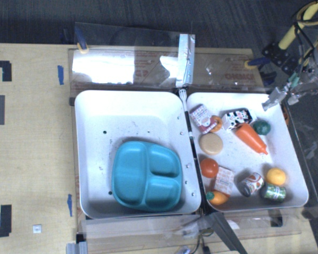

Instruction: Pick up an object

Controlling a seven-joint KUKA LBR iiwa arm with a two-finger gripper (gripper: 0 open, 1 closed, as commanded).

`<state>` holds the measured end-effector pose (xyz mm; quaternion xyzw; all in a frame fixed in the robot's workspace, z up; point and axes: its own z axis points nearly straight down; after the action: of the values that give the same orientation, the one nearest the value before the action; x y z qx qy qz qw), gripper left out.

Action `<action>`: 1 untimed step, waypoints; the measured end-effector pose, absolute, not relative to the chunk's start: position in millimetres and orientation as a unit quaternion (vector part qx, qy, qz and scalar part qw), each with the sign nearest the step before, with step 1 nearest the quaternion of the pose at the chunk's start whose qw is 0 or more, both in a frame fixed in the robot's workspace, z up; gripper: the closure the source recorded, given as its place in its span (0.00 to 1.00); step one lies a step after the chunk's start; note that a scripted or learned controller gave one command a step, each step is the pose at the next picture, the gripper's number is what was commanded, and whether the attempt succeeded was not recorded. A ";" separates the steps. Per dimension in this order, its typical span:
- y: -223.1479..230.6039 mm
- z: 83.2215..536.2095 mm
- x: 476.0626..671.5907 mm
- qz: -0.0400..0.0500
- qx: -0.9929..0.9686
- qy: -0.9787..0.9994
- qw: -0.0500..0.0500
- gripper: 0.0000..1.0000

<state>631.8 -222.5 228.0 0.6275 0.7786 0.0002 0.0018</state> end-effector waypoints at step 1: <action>-221.3 140.7 602.7 0.007 0.660 0.751 0.014 0.00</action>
<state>602.7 -221.3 140.7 0.6597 0.7514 0.0071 0.0139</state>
